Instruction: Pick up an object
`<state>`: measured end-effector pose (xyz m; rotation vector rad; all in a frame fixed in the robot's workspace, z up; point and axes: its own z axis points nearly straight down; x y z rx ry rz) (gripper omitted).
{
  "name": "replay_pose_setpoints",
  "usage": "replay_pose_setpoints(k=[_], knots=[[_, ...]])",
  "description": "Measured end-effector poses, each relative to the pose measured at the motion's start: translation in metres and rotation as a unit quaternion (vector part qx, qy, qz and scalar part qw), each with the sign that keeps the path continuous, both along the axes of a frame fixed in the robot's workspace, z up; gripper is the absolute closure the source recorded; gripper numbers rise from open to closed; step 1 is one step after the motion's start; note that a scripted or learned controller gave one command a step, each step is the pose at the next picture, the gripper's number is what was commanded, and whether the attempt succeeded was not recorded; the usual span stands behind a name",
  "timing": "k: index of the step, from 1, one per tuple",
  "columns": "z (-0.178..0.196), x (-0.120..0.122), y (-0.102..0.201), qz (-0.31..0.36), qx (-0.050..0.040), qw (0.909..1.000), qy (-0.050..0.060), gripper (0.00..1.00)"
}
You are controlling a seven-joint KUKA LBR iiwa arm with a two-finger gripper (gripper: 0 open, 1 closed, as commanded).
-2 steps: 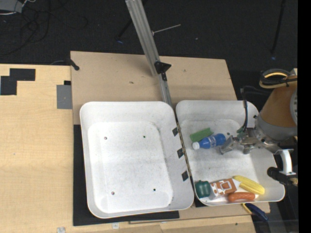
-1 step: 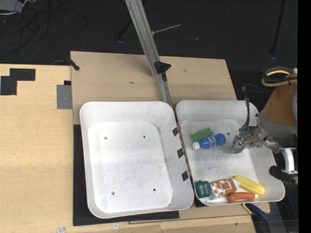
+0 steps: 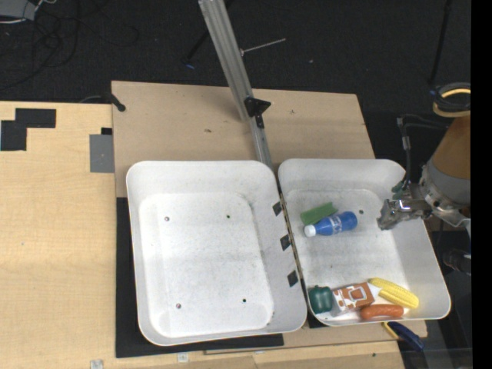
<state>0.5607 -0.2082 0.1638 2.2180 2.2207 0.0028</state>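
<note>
I am hovering my pincer over the right bin, nothing gripped; whether it is open I cannot tell. The blue bottle is lying just beside the green block, so I should be descending centred across its body.

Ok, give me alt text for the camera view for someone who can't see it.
The robot's tool hovers over the right bin, beside a blue bottle and green block. Toy corn and a sausage lie near the front edge.
</note>
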Motion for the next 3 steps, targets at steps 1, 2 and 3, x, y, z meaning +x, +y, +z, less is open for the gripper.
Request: replay_pose_setpoints(k=[1, 2, 3], knots=[[0.061, -0.004, 0.003, 0.0, -0.0001, 1.0, 0.0, 1.0], [0.087, -0.004, 0.003, 0.001, 0.0002, 1.0, 0.001, 1.0], [0.094, -0.001, 0.052, 0.002, 0.0019, 1.0, 0.003, 1.0]])
